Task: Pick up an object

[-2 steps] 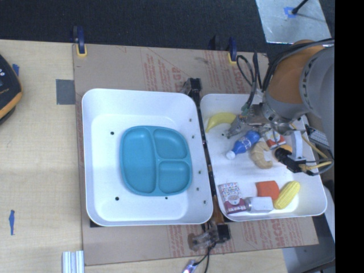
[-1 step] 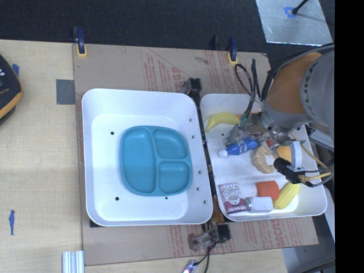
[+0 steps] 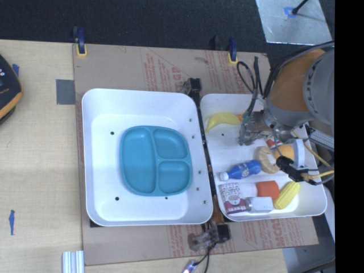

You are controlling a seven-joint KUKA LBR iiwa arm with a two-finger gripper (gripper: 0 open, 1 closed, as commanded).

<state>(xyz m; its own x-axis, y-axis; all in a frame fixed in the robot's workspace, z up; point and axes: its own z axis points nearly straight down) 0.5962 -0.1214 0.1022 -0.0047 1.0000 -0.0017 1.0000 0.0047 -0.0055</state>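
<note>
The right white bin holds a jumble of small objects. A yellow banana lies near its back left corner. A blue bottle with a white cap lies in the middle. In front of it are a red-and-white labelled can and a red block. A yellow corn cob sits at the front right, and a beige ring-shaped piece lies beside the arm. My gripper hangs over the back of this bin, just right of the banana and above the bottle. Nothing visible is held in it.
The left white bin holds a blue divided plate. The grey arm with its orange band and black cables covers the right bin's back right part. Blue clamps pin the cardboard sheet at the back edge.
</note>
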